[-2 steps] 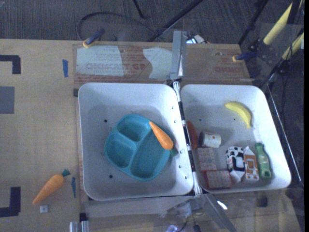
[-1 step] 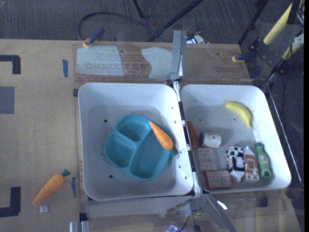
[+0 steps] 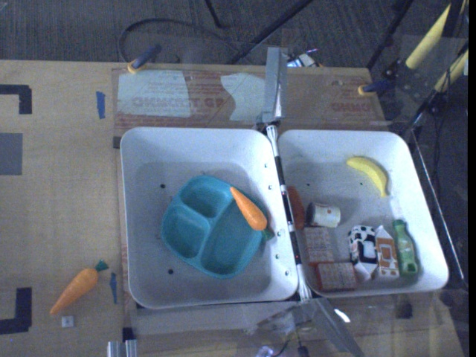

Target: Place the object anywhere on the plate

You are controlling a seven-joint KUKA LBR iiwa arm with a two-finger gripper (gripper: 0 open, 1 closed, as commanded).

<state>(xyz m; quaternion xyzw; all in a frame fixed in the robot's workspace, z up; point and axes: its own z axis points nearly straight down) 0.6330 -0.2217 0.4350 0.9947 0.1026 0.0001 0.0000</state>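
A teal divided plate [image 3: 210, 227] lies in the left white bin [image 3: 149, 155]. An orange carrot [image 3: 249, 209] rests on the plate's right rim, tilted with its tip toward the upper left. A second orange carrot with a green top [image 3: 74, 289] lies on the wooden bench outside the bins, at the lower left.
The right bin [image 3: 335, 151] holds a yellow banana [image 3: 370, 173], a small white cup [image 3: 324, 214], a black-and-white carton [image 3: 363, 248], a small orange-and-white carton [image 3: 385, 254], a green bottle [image 3: 405, 248] and brown boxes [image 3: 321, 245]. A metal divider [image 3: 272, 95] runs between the bins.
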